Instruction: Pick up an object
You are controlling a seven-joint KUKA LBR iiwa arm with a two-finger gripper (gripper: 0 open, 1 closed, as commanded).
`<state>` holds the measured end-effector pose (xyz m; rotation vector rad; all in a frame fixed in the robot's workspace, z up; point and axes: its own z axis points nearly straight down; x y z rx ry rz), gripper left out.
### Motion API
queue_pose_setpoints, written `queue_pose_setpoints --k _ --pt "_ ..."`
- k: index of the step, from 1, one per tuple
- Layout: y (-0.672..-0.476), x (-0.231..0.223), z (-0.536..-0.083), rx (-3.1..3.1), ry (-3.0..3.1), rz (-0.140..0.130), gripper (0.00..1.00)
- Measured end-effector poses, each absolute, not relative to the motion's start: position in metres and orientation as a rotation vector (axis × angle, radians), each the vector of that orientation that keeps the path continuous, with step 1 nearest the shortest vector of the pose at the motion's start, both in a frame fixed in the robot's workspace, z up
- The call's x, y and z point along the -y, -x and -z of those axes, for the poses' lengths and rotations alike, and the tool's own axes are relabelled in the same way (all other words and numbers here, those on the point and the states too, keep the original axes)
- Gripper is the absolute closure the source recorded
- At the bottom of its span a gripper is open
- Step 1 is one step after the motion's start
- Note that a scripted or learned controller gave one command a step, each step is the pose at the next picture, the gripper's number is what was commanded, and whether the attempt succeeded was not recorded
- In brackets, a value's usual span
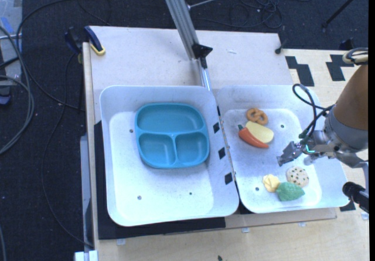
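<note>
Grey gripper (293, 154) above cookie (298, 176), right bin (328, 195).

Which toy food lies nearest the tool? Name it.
The chocolate-chip cookie, just below the tool in the right bin. The green piece, yellow piece, pretzel and orange-yellow piece lie farther off.

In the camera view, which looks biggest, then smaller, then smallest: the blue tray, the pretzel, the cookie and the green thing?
1. Blue tray, by far the biggest.
2. Green thing.
3. Pretzel and cookie look about alike, so I won't rank them.
</note>
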<state>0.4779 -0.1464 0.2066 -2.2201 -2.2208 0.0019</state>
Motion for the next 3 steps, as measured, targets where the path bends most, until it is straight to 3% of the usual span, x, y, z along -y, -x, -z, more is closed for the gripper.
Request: queue_pose_setpoints --k 1,3 --pt "-0.478 0.146 -0.207 2.222 2.221 -0.001 0.00" --pt "-0.480 0.142 -0.120 2.217 2.219 -0.004 0.00"
